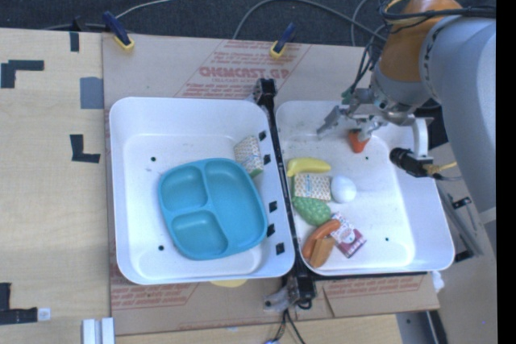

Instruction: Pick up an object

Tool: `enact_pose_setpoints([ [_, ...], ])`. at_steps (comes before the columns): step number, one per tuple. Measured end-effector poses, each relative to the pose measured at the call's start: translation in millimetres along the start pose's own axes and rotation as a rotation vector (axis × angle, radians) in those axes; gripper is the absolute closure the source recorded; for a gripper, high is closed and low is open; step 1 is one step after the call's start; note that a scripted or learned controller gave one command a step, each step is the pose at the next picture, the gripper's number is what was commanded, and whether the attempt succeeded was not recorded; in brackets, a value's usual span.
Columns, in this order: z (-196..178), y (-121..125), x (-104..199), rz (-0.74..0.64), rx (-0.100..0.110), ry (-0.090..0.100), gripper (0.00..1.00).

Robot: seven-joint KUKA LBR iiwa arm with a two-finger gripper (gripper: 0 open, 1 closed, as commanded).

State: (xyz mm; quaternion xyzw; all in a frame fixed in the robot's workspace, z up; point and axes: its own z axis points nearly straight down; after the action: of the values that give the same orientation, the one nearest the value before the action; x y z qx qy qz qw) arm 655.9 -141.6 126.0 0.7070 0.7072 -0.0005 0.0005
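Bins: two shallow white ones side by side on the bench point(48, 173), the left bin point(129, 173) and the right bin point(403, 242), meeting at a dark divider down the middle.
Left bin count: one blue divided tray point(211, 207) with three compartments, plus one small patterned packet point(249, 151) leaning near the divider.
Right bin count: six loose pieces along the left side, namely a yellow banana-shaped piece point(308, 166), a patterned square block point(312, 186), a white egg point(344, 190), a green lumpy piece point(312, 210), an orange sausage-shaped piece point(320, 242) and a red-and-white packet point(349, 239); a seventh, a small orange-red object point(357, 142), sits apart near the back wall.
Hand: the hand point(352, 127) is low over the back of the right bin, right above that orange-red object; its fingers look spread and nothing can be made out clamped between them.
Hard to make out: the orange-red object is partly covered by the hand, so contact can't be called; something yellow peeks out under the left bin's front rim.
Cut off: the grey arm point(463, 84) runs out of the picture at the right.
Open room: the right half of the right bin is bare white floor, and so is the back strip of the left bin.
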Motion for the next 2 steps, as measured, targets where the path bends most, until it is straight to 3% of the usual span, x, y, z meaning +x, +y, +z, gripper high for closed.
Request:
enact_pose_setpoints([
  [1,-27,12,-68,0.000,-0.001,-0.001,0.00],
  [2,40,13,-2,-0.002,-0.001,0.001,0.00],
])
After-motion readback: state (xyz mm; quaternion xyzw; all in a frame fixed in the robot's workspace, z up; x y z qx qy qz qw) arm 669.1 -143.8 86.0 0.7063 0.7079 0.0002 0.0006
